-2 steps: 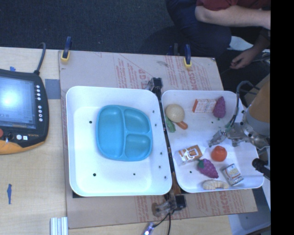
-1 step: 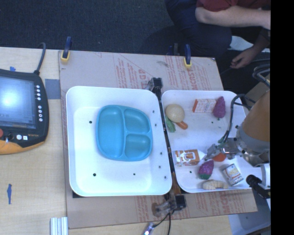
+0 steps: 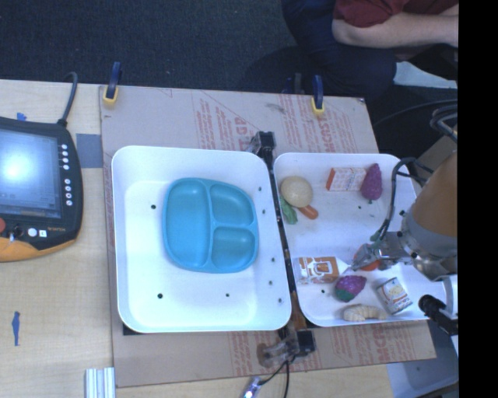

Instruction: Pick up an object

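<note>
The bench (image 3: 47, 311) has a light wood surface, overlaid by a sheet of printed brown cardboard (image 3: 226, 116) secured at its far edge by two yellow-and-blue clamps (image 3: 111, 87). A control pendant (image 3: 35, 183) with a lit screen and a dark cable lies on the bench at the left edge. Beyond the bench the floor is dark carpet (image 3: 171, 39), and a seated person (image 3: 381, 23) in a red top is partly visible at the upper right.

The right bin (image 3: 342, 233) holds a beige onion (image 3: 296, 189), purple grapes (image 3: 350, 286), a can (image 3: 394, 295) and small cartons (image 3: 345, 179).
</note>
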You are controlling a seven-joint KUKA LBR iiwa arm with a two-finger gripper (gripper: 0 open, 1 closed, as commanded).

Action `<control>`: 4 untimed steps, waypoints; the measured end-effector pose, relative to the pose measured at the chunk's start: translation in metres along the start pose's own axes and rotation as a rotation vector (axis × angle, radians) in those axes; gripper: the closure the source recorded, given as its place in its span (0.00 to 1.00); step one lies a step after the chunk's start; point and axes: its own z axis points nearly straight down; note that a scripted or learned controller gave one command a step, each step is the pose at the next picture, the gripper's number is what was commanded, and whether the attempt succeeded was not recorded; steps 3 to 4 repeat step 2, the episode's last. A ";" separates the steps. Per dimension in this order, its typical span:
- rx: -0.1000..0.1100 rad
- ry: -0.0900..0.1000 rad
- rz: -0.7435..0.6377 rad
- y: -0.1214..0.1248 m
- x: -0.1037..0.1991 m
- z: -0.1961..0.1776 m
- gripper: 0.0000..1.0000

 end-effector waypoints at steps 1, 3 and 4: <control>-0.001 0.006 -0.001 0.045 0.057 0.010 1.00; 0.000 0.006 0.000 0.045 0.056 0.010 0.00; 0.000 0.006 0.000 0.045 0.056 0.010 0.00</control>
